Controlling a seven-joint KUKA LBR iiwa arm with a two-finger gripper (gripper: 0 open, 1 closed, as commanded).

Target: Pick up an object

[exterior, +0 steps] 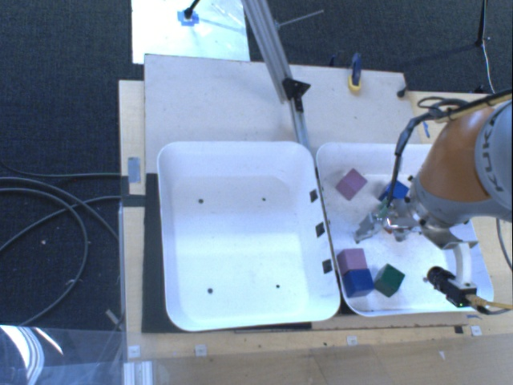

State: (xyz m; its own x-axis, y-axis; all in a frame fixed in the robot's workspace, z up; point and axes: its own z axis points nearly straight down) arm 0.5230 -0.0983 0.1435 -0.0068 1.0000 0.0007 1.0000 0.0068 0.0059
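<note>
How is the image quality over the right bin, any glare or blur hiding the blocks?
Camera view: the right bin is evenly lit, no glare; the purple, blue and green blocks read soft but distinct. The gripper is slightly blurred. Strong glare sits on the sheet at top left.

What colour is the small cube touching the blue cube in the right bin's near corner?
Purple, or mauve: the small cube sits against the blue cube, clearest in the camera view.

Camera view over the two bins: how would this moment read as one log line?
arm: over right bin | gripper: above bin floor, holding nothing visible | nearby: purple block, blue block, green block | pick: not done
</note>
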